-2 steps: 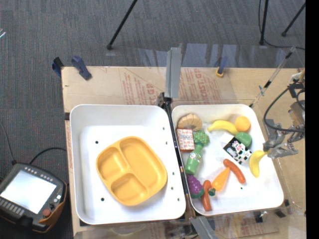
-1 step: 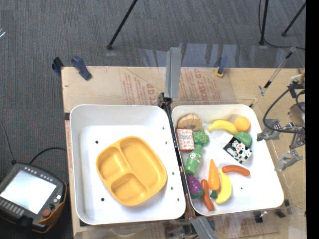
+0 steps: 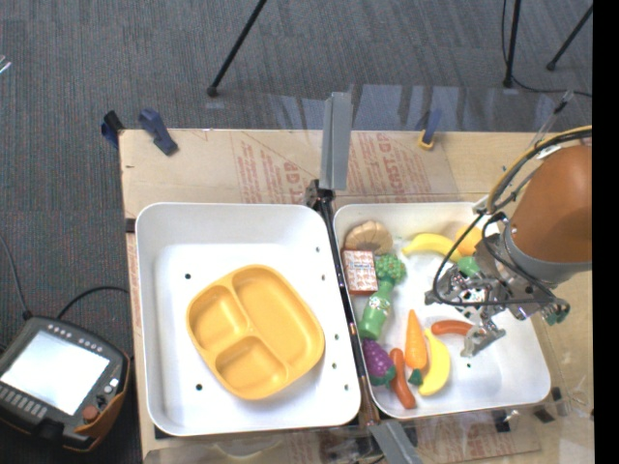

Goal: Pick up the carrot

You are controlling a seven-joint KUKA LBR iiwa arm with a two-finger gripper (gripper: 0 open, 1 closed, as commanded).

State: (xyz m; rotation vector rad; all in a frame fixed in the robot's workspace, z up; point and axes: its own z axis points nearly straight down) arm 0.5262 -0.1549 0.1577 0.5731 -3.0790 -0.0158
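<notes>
The carrot (image 3: 415, 338) is a small orange cone lying in the right bin (image 3: 522, 380), its tip pointing away from me, near the bin's middle. A yellow banana (image 3: 438, 365) touches its right side. My gripper (image 3: 480, 338) hangs over the right part of that bin, about a hand's width to the right of the carrot and apart from it. A red sausage (image 3: 451, 328) lies between the carrot and the gripper. The grey arm with its orange band (image 3: 556, 211) reaches in from the right.
The right bin also holds a second banana (image 3: 429, 245), broccoli (image 3: 390, 269), a green bottle (image 3: 374, 315), a red box (image 3: 359, 271), a bread roll (image 3: 368, 235), a purple eggplant (image 3: 376, 359) and a red pepper (image 3: 400, 379). A yellow divided plate (image 3: 254, 330) lies in the left bin (image 3: 164, 259).
</notes>
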